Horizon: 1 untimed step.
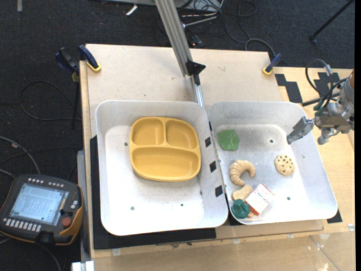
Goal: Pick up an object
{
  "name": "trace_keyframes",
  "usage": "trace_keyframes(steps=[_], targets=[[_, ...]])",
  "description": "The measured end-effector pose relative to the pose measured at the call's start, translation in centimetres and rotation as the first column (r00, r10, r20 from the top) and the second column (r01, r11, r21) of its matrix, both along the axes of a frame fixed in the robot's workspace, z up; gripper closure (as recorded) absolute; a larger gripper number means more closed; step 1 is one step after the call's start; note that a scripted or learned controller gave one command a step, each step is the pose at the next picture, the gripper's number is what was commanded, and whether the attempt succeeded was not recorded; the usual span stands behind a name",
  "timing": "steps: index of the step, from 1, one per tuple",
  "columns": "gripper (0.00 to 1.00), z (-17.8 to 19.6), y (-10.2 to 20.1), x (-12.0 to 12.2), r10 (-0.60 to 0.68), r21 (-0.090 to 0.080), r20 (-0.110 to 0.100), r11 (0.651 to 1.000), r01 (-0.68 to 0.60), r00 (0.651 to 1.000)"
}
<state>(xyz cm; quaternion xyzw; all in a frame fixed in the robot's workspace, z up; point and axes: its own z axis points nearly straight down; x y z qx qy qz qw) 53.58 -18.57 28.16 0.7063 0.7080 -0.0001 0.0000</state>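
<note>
I see several loose things lying in the right bin [316, 174], any of which could be picked. A green leaf-shaped piece [228, 139] lies near the bin's left wall. Below it sits a tan croissant [242, 171], curled, and to its right, apart from it, a round cookie [284, 164] with dark chips. Toward the bin's near edge there is a small white and red box [260, 199], touching a small tan lump [242, 192] on its left, with a dark green piece [241, 209] just below that.

The gripper [313, 130] hangs at the bin's right rim, above and to the right of the cookie, well apart from it. One grey finger [299, 130] points down-left over the bin; I cannot tell how the gripper is set, and I see nothing between its fingers.

In the left bin [113, 208] a yellow divided plate [165, 148] lies flat. Both bins rest on the counter [135, 72]. A teach pendant [39, 208] sits on the floor at lower left.
</note>
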Motion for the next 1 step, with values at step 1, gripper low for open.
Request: trace_keyframes(steps=[1], targets=[[0.0,0.01,0.0,0.0,-0.001,0.0,0.0,1.0,0.001,1.0]])
